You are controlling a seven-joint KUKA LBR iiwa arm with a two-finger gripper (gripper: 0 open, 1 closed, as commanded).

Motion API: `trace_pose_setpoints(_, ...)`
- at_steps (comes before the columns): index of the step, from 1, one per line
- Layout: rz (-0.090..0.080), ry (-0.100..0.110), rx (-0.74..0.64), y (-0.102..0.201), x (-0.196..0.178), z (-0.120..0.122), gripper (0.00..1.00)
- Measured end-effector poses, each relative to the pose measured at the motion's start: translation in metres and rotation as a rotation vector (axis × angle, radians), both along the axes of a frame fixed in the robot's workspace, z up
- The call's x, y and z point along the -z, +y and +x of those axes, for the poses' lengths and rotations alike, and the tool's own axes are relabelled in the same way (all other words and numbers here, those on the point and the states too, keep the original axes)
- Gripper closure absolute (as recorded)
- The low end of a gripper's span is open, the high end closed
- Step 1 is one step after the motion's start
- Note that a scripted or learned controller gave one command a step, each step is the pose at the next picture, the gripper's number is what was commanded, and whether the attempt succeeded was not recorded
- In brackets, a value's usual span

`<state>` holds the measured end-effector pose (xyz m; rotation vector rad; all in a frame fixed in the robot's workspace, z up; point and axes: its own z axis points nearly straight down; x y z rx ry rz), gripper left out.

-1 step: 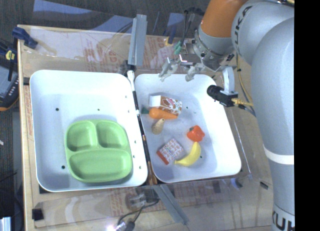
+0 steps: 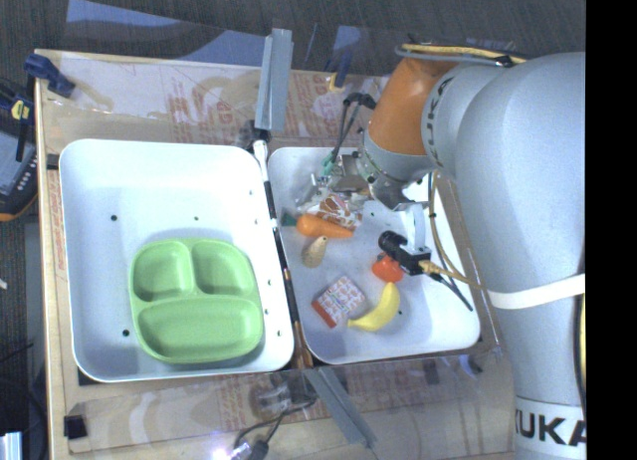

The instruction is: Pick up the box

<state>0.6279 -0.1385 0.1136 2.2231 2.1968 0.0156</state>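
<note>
The box is small, red and white with a printed pattern, and lies flat near the front of the right bin, just left of a banana. My gripper reaches down into the back of that bin, well behind the box and apart from it. It hangs over a crinkled printed packet and an orange carrot. The arm's grey body and orange band cover the bin's right rear part.
A beige rounded piece lies between carrot and box, and a red-orange item sits above the banana. The left bin holds a green divided tray. A raised rim separates the two bins.
</note>
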Motion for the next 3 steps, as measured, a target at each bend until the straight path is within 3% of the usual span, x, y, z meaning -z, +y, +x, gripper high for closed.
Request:
trace_pose_setpoints(1, 0.005, 0.021, -0.052, -0.031, -0.03, -0.087, 0.0)
trace_pose_setpoints(2, 0.001, 0.01, -0.007, -0.001, 0.018, -0.14, 0.0)
trace_pose_setpoints(3, -0.003, 0.009, -0.015, -0.002, 0.007, -0.139, 1.0)
